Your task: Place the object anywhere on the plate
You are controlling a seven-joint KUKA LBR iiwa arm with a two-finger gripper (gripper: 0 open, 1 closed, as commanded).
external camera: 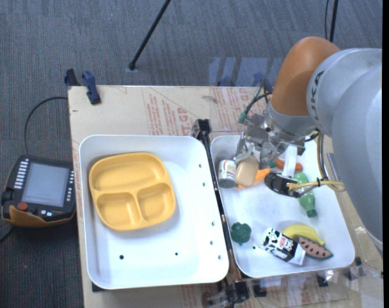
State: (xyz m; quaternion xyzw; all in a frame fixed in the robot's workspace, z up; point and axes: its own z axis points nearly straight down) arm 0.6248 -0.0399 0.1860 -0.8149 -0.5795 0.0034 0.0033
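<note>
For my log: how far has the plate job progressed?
Nothing looks done: the yellow three-compartment plastic plate in the left white bin bears nothing. The gripper is low in the right white bin, over a beige rounded object. Lifting and placing remain.

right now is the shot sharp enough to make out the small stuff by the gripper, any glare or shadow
Camera view: even, soft lighting, no harsh glare on the yellow plate; slight blur and shadow around the gripper, so the small items beneath it in the right bin merge together.
</note>
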